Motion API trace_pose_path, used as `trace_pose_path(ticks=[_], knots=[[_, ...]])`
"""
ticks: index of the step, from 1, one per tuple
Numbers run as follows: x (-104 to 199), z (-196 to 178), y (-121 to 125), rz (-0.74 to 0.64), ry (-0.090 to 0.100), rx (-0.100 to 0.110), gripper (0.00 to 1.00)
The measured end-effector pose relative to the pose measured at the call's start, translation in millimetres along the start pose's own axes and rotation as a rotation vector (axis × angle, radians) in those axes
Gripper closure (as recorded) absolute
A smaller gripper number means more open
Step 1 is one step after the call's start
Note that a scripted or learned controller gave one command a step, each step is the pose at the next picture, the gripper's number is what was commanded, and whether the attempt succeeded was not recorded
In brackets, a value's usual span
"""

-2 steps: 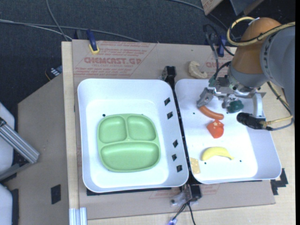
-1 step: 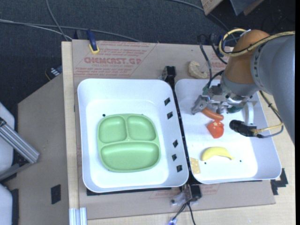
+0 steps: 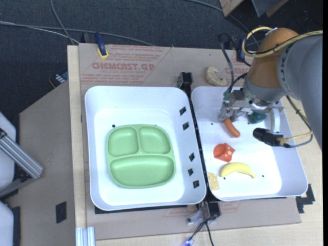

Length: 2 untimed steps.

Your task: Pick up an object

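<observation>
In the right bin (image 3: pixel 287 181) lie an orange carrot-like piece (image 3: pixel 232 128), a red pepper-like piece (image 3: pixel 223 151), a yellow banana (image 3: pixel 237 170) and a small tan cracker (image 3: pixel 212 180) near the front left corner. My gripper (image 3: pixel 230 114) hangs low over the bin's far part, its tips right above the carrot's upper end. Something teal (image 3: pixel 256 117) peeks out beside the gripper. Nothing is seen lifted between the fingers.
The left bin (image 3: pixel 95 152) holds a green divided plate (image 3: pixel 140 155). A tan ring-shaped piece (image 3: pixel 218 76) lies on the cardboard behind the right bin. The grey arm comes in from the upper right, covering the bin's far right corner.
</observation>
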<state>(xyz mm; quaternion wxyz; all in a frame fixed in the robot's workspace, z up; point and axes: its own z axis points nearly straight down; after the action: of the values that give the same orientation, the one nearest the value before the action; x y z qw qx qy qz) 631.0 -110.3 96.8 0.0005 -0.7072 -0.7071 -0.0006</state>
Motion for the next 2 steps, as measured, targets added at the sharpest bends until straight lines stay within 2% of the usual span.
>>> trace_pose_path(ticks=[2], knots=[[4.8,-106.8,16.7,-0.002,-0.003,-0.008,1.0]])
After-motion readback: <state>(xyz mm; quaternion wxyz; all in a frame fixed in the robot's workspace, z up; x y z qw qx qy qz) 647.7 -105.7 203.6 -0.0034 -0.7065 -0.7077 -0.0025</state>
